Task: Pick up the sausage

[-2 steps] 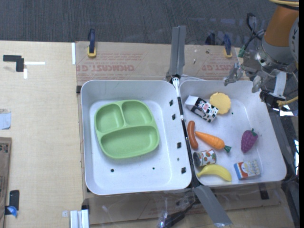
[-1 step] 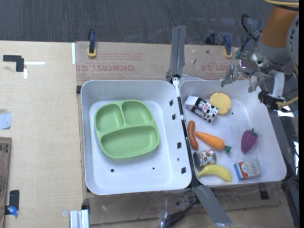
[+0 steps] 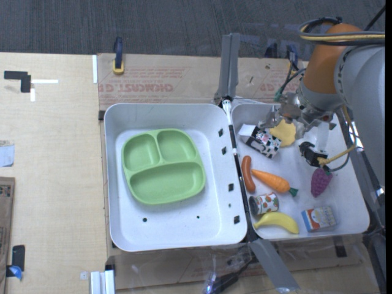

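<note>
The sausage (image 3: 247,172) is a small red-orange link lying lengthwise along the left wall of the right bin (image 3: 352,222), just left of the carrot (image 3: 271,180). My gripper (image 3: 283,120) hangs at the bin's far end, over a yellow item (image 3: 286,131) and a black-and-white spotted toy (image 3: 267,142). It is well behind the sausage and to its right. The wrist and cables hide the fingertips. Nothing is seen held.
The right bin also holds a small can (image 3: 263,203), a banana (image 3: 277,222), a little carton (image 3: 318,218) and a purple grape bunch (image 3: 320,181). A green divided plate (image 3: 162,166) lies in the left bin (image 3: 116,213). The arm (image 3: 355,84) looms over the right side.
</note>
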Controlling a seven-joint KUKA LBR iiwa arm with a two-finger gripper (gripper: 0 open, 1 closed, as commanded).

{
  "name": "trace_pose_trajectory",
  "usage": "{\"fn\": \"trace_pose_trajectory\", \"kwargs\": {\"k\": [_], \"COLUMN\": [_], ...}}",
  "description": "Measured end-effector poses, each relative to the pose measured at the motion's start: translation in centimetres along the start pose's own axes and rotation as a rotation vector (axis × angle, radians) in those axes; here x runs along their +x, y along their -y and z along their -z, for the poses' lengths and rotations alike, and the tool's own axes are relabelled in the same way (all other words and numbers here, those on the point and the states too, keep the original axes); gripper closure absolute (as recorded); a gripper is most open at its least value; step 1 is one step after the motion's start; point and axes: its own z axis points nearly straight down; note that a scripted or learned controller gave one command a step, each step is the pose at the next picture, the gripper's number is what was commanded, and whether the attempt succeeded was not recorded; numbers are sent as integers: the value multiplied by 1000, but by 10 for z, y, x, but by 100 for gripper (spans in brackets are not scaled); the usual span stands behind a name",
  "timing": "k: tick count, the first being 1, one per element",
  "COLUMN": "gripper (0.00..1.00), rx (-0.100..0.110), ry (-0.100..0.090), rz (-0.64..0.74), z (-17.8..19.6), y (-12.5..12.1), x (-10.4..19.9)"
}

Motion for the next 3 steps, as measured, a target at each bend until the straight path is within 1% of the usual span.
{"fn": "trace_pose_trajectory", "kwargs": {"k": [1,2,3], "gripper": [0,0,0], "rx": [14,-5,-10], "ry": [0,-5,-6], "rz": [154,156,-80], "z": [76,-2,-9], "y": [15,39,-26], "x": [34,8,-43]}}
